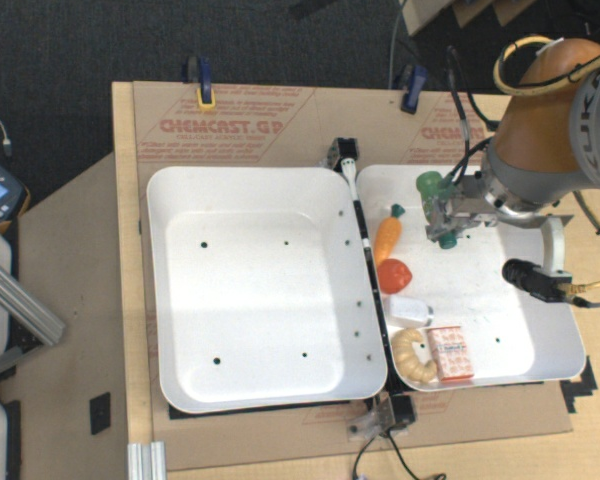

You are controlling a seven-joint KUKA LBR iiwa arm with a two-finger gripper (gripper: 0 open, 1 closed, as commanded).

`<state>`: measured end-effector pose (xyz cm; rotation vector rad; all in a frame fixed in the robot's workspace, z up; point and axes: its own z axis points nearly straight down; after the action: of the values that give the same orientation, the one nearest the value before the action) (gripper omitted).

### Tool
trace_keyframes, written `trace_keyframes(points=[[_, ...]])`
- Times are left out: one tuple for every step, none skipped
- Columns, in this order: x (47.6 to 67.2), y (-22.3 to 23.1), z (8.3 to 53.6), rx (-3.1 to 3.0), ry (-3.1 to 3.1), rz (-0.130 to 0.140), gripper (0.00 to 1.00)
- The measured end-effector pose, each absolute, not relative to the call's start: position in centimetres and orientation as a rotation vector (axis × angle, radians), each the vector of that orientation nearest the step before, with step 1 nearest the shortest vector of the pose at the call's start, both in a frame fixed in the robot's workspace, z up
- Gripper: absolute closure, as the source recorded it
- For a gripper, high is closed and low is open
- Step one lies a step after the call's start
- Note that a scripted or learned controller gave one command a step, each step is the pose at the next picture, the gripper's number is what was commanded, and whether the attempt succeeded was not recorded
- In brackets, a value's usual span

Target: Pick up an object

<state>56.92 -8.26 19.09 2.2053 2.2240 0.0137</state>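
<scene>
right bin [540, 368] has all the loot along its left wall, so targets sit close together | gripper [443, 230] hovers just right of the orange plastic carrot [387, 238], honestly can't tell its state | red round tomato [395, 276] just below carrot

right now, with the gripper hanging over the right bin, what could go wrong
The gripper hangs over bare floor beside the carrot, so a straight descent may close on nothing. The carrot, the red tomato and the white piece crowd the divider, leaving little finger room. The green object sits close by the gripper and could get knocked.
</scene>
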Motion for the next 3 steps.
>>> trace_keyframes(points=[[56.6,-8.7,19.5,2.217,2.220,0.003,1.00],[57.0,-0.6,18.4,2.217,2.231,-0.001,1.00],[57.0,-1.0,19.5,2.220,2.223,0.001,1.00]])
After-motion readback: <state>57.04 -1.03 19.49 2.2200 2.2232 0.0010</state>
